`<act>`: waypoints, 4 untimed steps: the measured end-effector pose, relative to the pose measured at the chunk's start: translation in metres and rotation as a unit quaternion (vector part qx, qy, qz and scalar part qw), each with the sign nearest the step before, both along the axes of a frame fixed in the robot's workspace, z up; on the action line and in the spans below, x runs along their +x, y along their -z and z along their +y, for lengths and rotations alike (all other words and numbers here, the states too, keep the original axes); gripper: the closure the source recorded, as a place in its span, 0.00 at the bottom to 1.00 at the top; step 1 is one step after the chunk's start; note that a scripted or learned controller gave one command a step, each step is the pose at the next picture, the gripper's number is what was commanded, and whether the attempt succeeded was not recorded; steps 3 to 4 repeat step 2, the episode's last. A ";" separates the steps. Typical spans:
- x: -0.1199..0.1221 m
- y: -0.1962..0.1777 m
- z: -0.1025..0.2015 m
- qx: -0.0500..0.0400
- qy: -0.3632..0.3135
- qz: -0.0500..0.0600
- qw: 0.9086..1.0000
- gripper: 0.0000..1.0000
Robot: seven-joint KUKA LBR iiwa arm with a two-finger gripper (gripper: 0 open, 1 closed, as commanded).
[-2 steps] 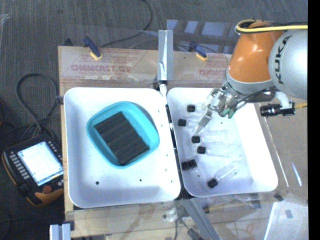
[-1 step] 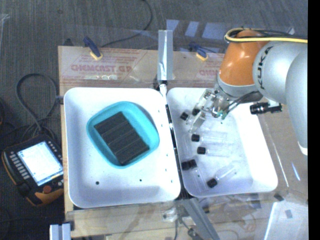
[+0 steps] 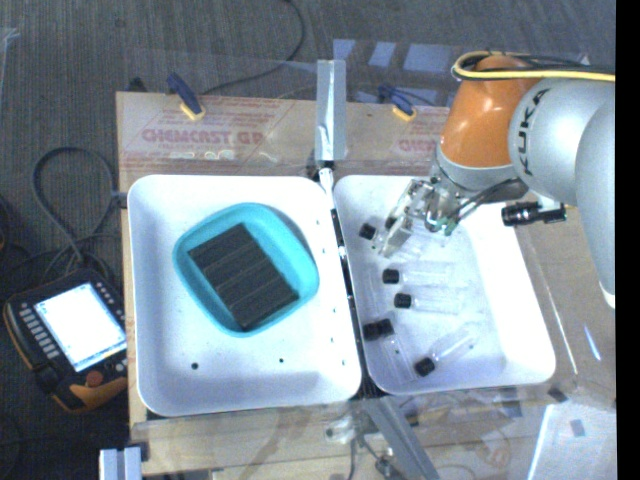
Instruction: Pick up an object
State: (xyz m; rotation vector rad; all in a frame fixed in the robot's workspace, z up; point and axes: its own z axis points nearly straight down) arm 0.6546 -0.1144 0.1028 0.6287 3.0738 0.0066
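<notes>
My gripper [image 3: 418,226] hangs over the upper left part of the right bin [image 3: 520,298], below the orange band of the arm [image 3: 485,118]. It looks open, with nothing between its fingers. Several clear vials with black caps lie in that bin: one cap [image 3: 368,231] just left of the gripper, one vial [image 3: 430,268] right below it, another [image 3: 435,299] lower, and one [image 3: 445,353] near the front. A loose black cap [image 3: 377,328] lies by the bin's left wall.
The left bin [image 3: 160,358] holds a blue dish [image 3: 195,243] with a black ribbed block [image 3: 243,275] inside. A metal divider post [image 3: 329,108] stands behind the gap between the bins. A teach pendant [image 3: 65,333] lies on the floor at the left.
</notes>
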 end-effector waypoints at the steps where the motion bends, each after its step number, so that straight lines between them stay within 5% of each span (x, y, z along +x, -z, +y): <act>1: 0.003 -0.103 0.007 -0.002 0.194 0.002 0.981 1.00; 2: 0.003 -0.112 0.043 -0.001 0.253 0.002 0.968 1.00; 4: 0.003 -0.112 0.043 -0.001 0.253 0.002 0.968 1.00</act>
